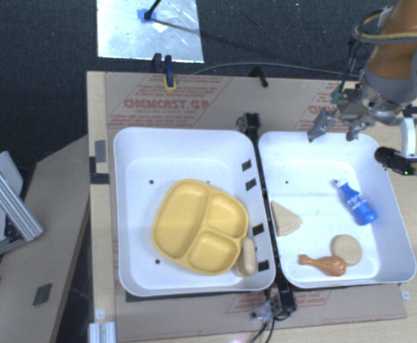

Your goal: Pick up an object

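Gripper point(335, 128) hangs open & empty over right bin's point(398, 216) far rim, approach step I reckon; next it needs to drop onto e.g. the blue bottle point(355, 204).

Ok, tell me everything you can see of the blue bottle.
The blue bottle is small, looks like plastic, with a white cap at its upper-left end and a pale label patch on its body. It lies on its side, slanted, on the floor of the right bin, near that bin's right wall. Nothing else touches it; the gripper is apart, above the bin's far rim.
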Action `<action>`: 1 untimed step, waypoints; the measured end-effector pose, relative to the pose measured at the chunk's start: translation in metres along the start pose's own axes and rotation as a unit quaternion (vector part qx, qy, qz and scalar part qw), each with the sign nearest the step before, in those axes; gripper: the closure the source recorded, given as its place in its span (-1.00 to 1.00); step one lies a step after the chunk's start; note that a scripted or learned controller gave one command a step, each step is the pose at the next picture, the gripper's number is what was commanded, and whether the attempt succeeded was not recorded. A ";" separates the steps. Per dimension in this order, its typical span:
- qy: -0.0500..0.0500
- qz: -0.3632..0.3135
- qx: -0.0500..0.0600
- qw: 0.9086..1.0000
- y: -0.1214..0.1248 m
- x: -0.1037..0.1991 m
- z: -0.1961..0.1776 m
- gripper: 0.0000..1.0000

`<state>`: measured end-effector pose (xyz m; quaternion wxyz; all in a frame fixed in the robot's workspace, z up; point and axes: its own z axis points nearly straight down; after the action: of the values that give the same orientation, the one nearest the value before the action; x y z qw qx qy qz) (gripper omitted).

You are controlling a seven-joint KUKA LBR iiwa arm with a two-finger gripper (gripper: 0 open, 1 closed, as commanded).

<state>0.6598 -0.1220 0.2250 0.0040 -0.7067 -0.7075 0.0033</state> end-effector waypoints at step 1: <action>-0.001 -0.001 -0.006 1.000 0.002 0.000 -0.008 -1.00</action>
<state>0.6623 -0.1217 0.2327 -0.0007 -0.7060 -0.7082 -0.0006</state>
